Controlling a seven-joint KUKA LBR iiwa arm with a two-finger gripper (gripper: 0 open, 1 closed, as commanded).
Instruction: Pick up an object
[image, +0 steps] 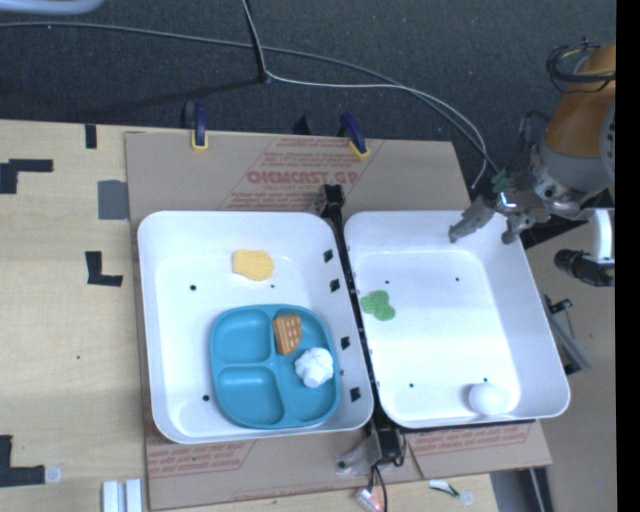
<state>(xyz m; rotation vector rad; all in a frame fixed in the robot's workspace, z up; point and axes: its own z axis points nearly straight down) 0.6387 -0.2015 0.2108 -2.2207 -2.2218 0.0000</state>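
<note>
Beside green piece (378, 306), white ball (488, 398) lies well apart.

White bins (165, 250) hold a blue tray (240, 395), yellow piece (253, 264), tan waffle (287, 333), white lump (314, 367), green piece (378, 306), white ball (488, 398). Brown cardboard (290, 170) bears red lettering.

Bench (60, 330), pale wood top, bearing black tape marks. One brown cardboard sheet (290, 170) with red print, clamped at far edge. On the sheet: two shallow white bins, left bin (160, 240) and right bin (530, 330), touching side by side.
</note>
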